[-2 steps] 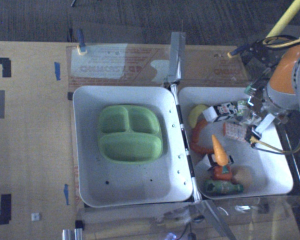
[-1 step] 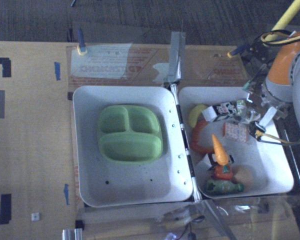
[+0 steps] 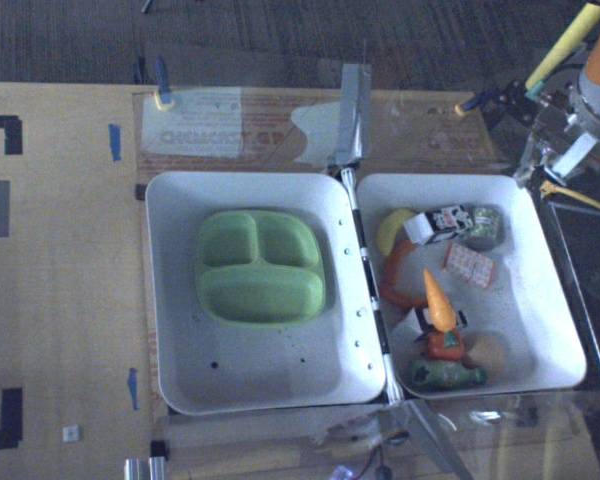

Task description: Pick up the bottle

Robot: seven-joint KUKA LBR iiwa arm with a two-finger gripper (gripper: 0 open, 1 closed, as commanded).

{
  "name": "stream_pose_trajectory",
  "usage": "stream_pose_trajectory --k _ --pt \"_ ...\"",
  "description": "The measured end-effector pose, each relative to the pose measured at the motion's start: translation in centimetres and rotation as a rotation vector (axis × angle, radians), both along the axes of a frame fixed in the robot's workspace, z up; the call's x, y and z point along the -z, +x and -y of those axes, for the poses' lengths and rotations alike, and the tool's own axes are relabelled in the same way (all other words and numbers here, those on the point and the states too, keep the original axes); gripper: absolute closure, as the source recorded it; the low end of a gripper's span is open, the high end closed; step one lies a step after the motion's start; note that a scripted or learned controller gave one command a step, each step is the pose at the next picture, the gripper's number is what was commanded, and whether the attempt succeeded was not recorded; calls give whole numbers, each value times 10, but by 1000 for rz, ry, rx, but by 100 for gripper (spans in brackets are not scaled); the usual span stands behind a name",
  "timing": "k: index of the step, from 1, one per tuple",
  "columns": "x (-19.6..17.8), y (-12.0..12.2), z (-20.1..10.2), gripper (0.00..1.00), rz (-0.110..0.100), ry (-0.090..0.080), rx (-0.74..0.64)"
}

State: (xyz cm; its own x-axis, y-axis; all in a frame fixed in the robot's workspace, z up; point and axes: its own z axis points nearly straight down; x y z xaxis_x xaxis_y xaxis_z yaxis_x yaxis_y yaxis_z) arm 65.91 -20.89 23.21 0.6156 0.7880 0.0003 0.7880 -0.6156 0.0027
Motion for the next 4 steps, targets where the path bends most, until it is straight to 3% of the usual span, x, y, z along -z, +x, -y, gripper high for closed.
stream_pose_trajectory --k 1,2,3,4 --pt "1 0 0 0 -3 1 0" --pt "-54 4 -41 0 -1 0 223" --pt "101 -31 -119 0 -7 3 362" --pt "12 -38 -42 0 -2 1 287"
